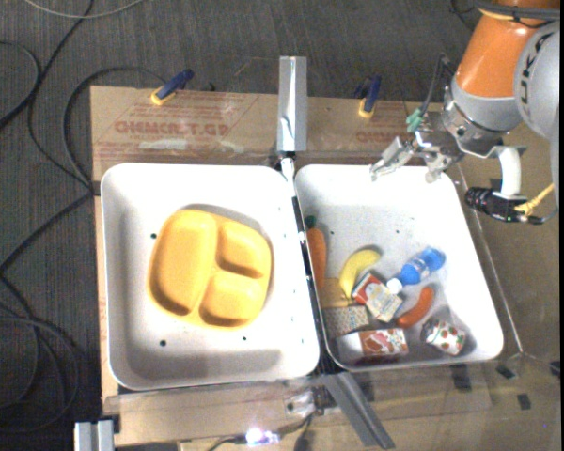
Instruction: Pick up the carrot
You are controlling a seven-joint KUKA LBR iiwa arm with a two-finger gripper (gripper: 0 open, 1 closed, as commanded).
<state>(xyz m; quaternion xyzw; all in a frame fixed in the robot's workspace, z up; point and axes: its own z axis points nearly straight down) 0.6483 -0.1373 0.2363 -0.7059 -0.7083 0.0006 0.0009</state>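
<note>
Down at the near edge sits the right bin [470, 252], its clutter heaped toward six o'clock, and the carrot [317, 255] lies along its nine o'clock wall, just beside the banana [357, 267]. Up at the bin's twelve o'clock rim the gripper [409, 158] hovers, fingers spread and holding nothing. I'd call this the approach: it must next cross toward eight o'clock and descend over the carrot.
</note>
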